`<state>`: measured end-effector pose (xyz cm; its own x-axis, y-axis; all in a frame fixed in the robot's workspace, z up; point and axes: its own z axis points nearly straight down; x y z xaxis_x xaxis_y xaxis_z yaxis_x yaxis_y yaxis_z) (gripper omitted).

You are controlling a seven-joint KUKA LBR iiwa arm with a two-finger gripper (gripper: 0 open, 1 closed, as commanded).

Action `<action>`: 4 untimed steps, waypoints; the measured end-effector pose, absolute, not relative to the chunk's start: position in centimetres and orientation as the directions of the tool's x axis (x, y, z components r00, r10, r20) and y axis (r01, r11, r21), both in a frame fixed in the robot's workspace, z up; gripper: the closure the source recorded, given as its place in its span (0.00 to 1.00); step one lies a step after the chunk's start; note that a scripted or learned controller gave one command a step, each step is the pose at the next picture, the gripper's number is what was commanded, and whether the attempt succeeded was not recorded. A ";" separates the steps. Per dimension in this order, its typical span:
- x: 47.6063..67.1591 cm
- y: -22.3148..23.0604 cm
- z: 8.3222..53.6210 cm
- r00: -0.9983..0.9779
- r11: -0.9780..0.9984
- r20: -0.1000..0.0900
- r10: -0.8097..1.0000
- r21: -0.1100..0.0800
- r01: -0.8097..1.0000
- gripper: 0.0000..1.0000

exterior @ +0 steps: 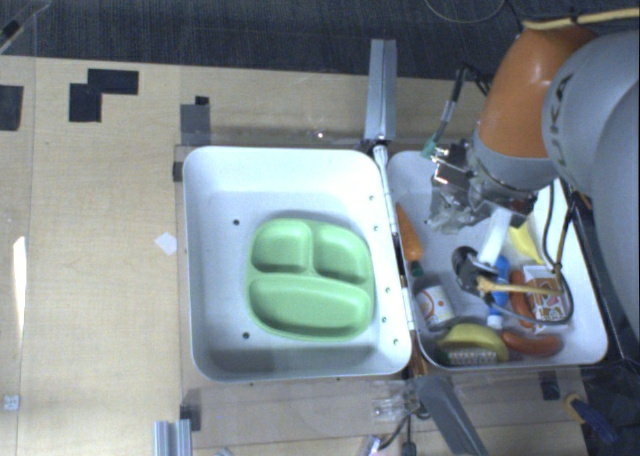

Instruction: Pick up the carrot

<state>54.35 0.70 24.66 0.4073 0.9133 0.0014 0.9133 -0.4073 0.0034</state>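
Note:
The carrot (406, 234) is a slim orange stick with a dark tip. It lies lengthwise along the left wall of the right bin (410, 172). My gripper (452, 212) hangs over the upper middle of that bin, a short way right of the carrot and apart from it. Nothing shows in its grasp. The grey arm with its orange band (520, 94) reaches in from the upper right and hides the bin's far right part.
The left bin (215, 244) holds a green divided plate (310, 277). Clutter fills the right bin's lower half: a small can (432, 302), a banana (470, 336), a sausage (532, 345), a black spoon (468, 264), a white bottle (492, 237) and a red box (546, 300).

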 end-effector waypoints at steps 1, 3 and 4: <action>55.5 6.5 20.8 0.668 -0.668 0.000 0.745 0.000 0.745 1.00; 50.7 16.1 20.1 0.583 -0.583 0.001 0.812 0.000 0.812 1.00; 51.6 13.7 22.2 0.490 -0.490 0.001 0.872 0.001 0.872 1.00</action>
<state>51.65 13.67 22.22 0.4897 0.8719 0.0011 0.8719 -0.4897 0.0014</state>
